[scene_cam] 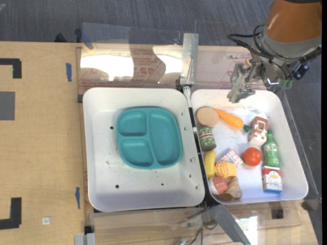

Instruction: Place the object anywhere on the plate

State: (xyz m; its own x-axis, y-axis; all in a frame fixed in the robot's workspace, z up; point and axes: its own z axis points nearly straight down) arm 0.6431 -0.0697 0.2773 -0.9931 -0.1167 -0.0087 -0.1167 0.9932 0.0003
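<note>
Teal and split into three sections, the plate [149, 137] lies in the middle of the left bin [97, 188] with nothing on it. The right bin [292, 137] holds all the toy food. A tan bun [207, 117] sits near its top left corner, with an orange carrot [230, 119] just beside it on the right. Below the bun stands a small green can [207, 138], then a yellow banana [209, 163] along the divider. An ear of corn [227, 169] and a small pink-and-white packet [231, 157] lie in the middle, next to a red tomato [252, 156]. A green bottle [270, 149], a white carton [258, 129] and a juice box [272, 179] line the right side. The gripper [242, 93] hangs over the far edge of the right bin, above and apart from the carrot, with nothing seen between its fingers; whether the jaws are open or closed cannot be told.
</note>
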